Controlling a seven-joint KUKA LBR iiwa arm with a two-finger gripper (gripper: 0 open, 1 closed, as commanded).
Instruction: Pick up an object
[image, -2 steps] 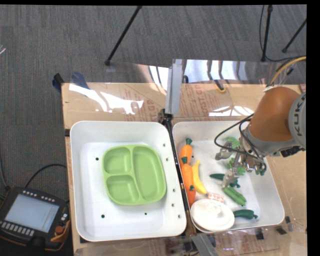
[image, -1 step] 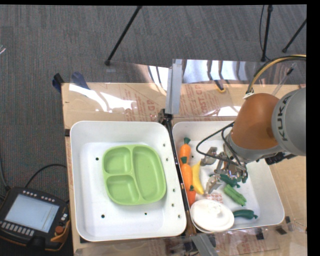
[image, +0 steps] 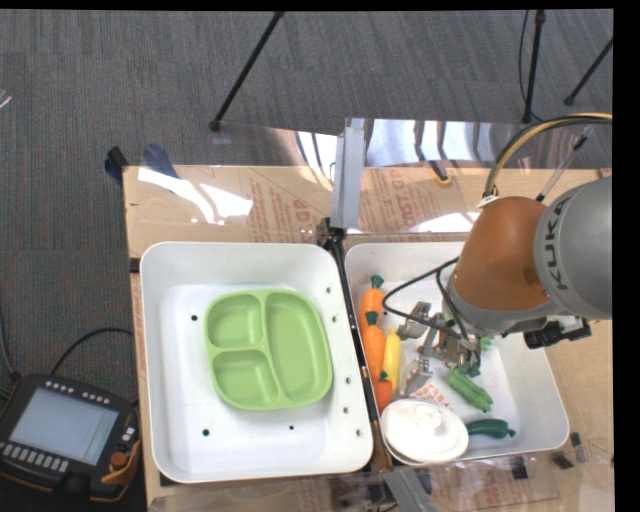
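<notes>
Here the fingers (image: 436, 352) hang over the right bin (image: 530, 400) beside carrots (image: 373, 335); their spread can't be told.

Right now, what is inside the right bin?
The right bin holds carrots, a yellow piece, green vegetables and a white round lid. The arm covers its upper part.

A divided plate (image: 268, 349) lies in the left bin (image: 160, 290). In the right bin (image: 545, 400), toy carrots (image: 373, 340) line the left wall, a round lid (image: 425, 431) at the front.
</notes>
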